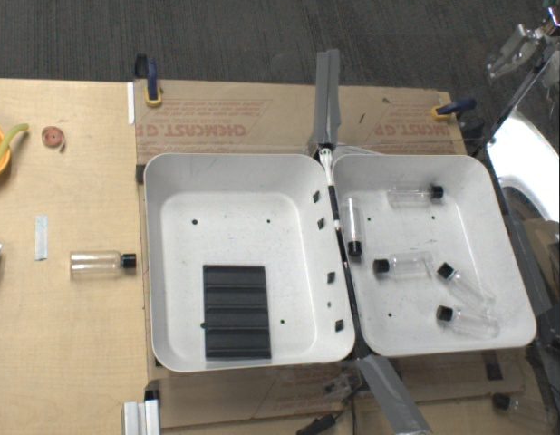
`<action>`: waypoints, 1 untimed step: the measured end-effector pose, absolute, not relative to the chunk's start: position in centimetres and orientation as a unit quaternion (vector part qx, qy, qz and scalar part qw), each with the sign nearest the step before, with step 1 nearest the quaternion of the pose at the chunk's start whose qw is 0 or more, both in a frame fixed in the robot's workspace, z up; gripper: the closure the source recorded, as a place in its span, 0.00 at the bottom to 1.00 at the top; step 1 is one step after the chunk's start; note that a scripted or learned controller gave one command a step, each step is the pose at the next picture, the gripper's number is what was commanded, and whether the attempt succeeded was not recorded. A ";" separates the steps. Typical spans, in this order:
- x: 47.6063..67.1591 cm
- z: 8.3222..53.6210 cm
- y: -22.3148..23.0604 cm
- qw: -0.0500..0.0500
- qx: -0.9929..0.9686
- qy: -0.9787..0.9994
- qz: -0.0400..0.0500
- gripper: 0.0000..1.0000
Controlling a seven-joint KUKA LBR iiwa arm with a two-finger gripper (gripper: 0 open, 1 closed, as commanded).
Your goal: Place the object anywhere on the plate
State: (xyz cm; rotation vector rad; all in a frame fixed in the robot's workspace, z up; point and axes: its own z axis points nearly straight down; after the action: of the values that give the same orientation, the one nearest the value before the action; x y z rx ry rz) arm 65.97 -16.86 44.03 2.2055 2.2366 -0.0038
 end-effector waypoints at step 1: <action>56.9 44.1 -22.3 0.000 0.717 0.697 -0.001 0.00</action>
State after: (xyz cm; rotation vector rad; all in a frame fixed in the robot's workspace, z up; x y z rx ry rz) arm 56.89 -22.30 44.08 2.2537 2.1898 -0.0046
